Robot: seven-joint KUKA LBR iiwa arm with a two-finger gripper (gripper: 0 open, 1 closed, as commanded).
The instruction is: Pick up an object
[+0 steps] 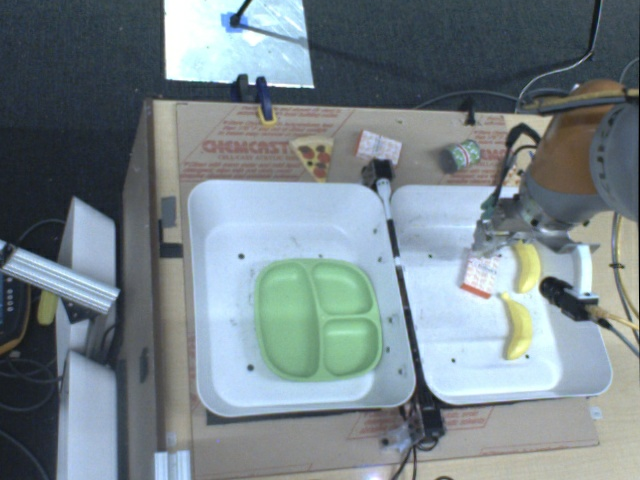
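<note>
A small white and red card point(482, 273) lies flat on the floor of the right bin point(450, 368), tilted a little, in the upper half of that bin. Just to the card's right lies one yellow banana point(527, 266), and a second banana point(517, 326) lies below and to the right of the card, apart from it and from the first. The claw point(492, 236) hangs directly above the card's upper edge, very close to it or touching it; whether it is apart or together cannot be told from this angle, and nothing shows clamped in it. The grey arm point(575, 163) runs up and to the right from there. Well to the left of the card, across the black divider, the left bin point(215, 228) holds a green divided plate point(318, 318). Beyond the bins, above the card, the counter point(250, 133) carries a small green can point(463, 155), a white packet point(379, 147) and a toy pizza slice point(314, 156).
</note>
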